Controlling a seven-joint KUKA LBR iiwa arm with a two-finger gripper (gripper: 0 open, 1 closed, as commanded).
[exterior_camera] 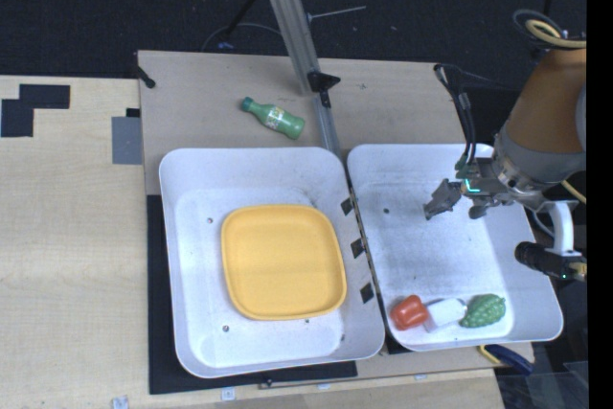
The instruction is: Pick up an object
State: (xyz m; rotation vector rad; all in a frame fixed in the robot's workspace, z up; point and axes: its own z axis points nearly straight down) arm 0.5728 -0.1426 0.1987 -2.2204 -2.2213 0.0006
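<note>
- Objects for picking are gathered at the near edge of the right bin (536, 326): a red pepper (409, 310), a small white block (445, 313) and a green bunch of grapes (483, 309), set in a row, each touching or just beside the next.
- A yellow plate (283, 261) is laid flat in the middle of the left bin (182, 206).
- A green bottle (273, 117) is seen lying on its side on the bench (402, 101), beyond the left bin and outside both bins.
- A metal rail (295, 14) is slanted across the bench from the far side towards the gap between the bins.
- The tool (458, 203) is placed over the far half of the right bin, well apart from the three small objects.
- Nothing is seen between the tool's fingers; how wide they stand cannot be told from this view.
- The arm (546, 110), with its orange band, is brought in from the right side of the view.
</note>
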